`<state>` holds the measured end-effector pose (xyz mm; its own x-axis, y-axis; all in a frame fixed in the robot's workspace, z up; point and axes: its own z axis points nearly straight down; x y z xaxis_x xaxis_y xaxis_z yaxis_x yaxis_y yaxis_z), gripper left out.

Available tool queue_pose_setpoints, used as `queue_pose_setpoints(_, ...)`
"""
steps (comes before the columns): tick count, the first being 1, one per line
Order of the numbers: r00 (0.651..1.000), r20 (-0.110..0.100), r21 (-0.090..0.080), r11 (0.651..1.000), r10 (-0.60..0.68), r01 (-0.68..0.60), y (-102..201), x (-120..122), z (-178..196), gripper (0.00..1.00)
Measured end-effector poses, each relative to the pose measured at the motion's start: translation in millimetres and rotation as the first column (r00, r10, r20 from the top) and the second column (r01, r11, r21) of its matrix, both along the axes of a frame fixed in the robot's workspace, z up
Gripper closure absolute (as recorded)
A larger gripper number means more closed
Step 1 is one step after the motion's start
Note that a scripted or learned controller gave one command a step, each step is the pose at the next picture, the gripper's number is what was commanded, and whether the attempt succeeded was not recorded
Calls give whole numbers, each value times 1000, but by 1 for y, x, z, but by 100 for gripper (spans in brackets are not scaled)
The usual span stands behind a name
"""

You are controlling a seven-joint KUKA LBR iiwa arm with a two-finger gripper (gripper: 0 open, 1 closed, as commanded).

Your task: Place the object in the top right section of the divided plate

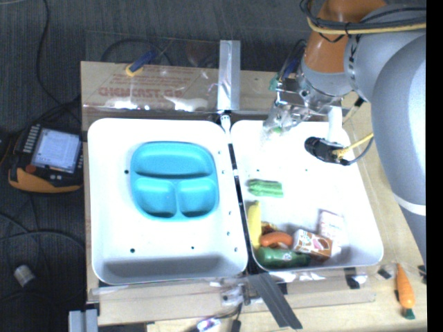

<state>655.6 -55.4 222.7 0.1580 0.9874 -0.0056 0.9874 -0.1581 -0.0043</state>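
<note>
Wooden bench [166, 299] (dark carpet [41, 54] around)

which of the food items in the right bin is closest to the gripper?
The small light-green item, lying alone mid-bin below the gripper. The banana, orange piece, dark green vegetable and cartons cluster at the bin's near edge.

At the frame's upper right, the grey arm [401, 95] carries an orange band [339, 26], looped with black and yellow cables [360, 26], above a metallic gripper [280, 123].
</note>
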Motion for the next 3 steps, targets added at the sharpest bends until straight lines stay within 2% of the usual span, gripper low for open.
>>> queue_pose_setpoints(1, 1000, 0, 0, 1000, 0, 0, 0, 0, 0, 0)
queue_pose_setpoints(2, 980, 1, 4, 980, 199, -199, 74, -5, -40, 0)
queue_pose_setpoints(3, 932, 2, 5, 932, 362, -362, 140, -28, -40, 0)
